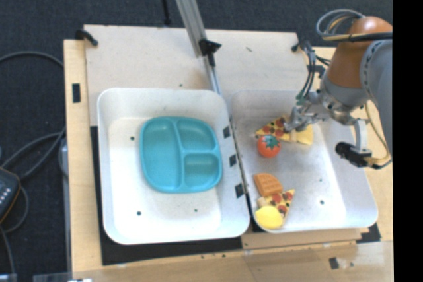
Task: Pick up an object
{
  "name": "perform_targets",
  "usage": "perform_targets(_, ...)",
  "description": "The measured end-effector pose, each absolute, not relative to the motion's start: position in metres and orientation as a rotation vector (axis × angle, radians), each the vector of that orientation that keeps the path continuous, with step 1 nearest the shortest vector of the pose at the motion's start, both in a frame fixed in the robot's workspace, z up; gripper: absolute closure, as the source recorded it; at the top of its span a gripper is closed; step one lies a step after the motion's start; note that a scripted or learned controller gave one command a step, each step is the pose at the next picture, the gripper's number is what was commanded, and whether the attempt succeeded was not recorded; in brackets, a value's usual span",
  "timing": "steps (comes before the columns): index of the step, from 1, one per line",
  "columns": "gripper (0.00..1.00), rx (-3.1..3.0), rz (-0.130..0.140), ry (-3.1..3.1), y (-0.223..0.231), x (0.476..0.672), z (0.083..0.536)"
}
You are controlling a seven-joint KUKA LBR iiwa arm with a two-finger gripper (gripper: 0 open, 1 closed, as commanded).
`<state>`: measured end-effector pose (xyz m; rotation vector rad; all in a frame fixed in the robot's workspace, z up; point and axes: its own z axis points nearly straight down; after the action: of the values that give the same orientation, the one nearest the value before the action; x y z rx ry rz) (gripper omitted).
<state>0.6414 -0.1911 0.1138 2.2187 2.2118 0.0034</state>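
Observation:
My gripper [295, 121] hangs low in the right bin [344, 198], near its back middle, right over a pizza slice toy [273, 129] and a yellow cheese wedge [305, 137]. A red tomato [268, 146] lies just left of and below them. Toward the bin's front left sit a waffle-like orange piece [266, 183], a second pizza slice [285, 200] and a yellow lemon [268, 216]. From this angle the wrist hides the fingertips.
The left bin [119, 208] holds a turquoise divided plate [180, 154]. A slanted metal post [188, 0] rises from the back between the bins. The arm's grey body with its orange band [360, 63] overhangs the right bin's back right corner.

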Motion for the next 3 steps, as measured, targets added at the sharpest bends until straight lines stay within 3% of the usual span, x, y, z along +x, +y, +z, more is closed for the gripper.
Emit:
perform_targets(2, 1.0, 2.219, 0.003, 2.218, -0.2, 0.648, 0.203)
perform_targets(3, 1.0, 2.215, 0.003, 2.225, -0.147, 0.633, 0.216)
